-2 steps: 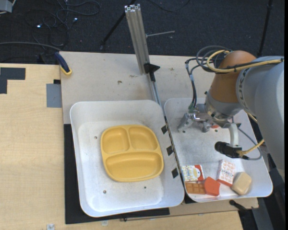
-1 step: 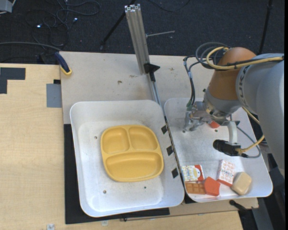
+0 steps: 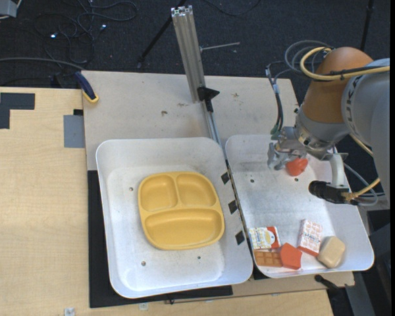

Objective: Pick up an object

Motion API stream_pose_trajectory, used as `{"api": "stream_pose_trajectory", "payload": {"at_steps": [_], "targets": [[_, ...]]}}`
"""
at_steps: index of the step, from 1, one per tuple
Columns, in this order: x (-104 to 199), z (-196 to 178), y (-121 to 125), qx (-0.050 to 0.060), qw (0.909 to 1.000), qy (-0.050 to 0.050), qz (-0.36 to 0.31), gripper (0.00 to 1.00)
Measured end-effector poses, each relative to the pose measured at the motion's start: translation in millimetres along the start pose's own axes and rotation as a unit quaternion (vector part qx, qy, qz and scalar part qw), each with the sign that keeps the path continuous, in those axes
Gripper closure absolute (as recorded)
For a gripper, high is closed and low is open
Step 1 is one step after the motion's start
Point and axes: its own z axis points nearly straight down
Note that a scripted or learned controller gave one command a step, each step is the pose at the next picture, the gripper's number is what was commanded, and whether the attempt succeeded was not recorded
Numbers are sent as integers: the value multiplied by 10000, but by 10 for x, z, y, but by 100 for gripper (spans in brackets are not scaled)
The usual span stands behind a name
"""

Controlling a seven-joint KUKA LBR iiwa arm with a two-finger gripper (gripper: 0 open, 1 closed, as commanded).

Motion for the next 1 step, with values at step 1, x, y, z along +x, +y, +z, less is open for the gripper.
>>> {"api": "stream_pose_trajectory", "payload": {"at_steps": [1], "targets": [[60, -452, 32, -5, 10000, 3, -6, 100]]}}
